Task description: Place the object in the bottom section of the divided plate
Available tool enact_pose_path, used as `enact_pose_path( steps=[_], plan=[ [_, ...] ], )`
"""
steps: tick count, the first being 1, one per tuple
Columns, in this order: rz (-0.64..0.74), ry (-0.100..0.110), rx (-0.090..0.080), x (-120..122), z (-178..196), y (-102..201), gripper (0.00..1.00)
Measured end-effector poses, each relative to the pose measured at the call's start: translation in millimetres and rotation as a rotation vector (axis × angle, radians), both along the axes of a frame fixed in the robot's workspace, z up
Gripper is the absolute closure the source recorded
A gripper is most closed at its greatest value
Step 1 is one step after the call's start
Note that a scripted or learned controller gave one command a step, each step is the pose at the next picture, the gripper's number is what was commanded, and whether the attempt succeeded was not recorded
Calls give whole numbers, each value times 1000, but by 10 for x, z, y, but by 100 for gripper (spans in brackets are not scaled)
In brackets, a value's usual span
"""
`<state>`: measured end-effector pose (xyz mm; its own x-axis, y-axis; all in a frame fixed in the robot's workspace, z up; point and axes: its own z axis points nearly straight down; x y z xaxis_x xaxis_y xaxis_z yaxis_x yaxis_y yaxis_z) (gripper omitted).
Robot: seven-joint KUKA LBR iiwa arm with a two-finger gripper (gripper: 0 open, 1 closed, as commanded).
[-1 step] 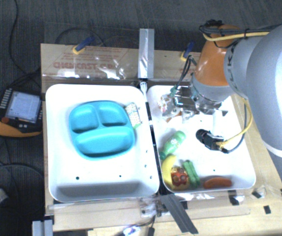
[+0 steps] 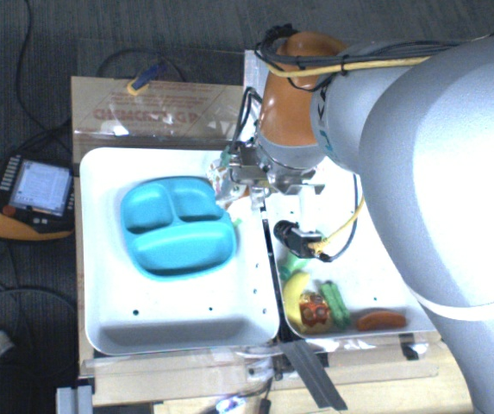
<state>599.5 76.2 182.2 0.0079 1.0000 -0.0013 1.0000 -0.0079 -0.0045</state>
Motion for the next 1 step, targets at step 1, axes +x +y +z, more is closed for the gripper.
enact_pose_path(
  steps=[1],
  plan=[
    [0,0,0,1,2,-2,0]
  ],
)
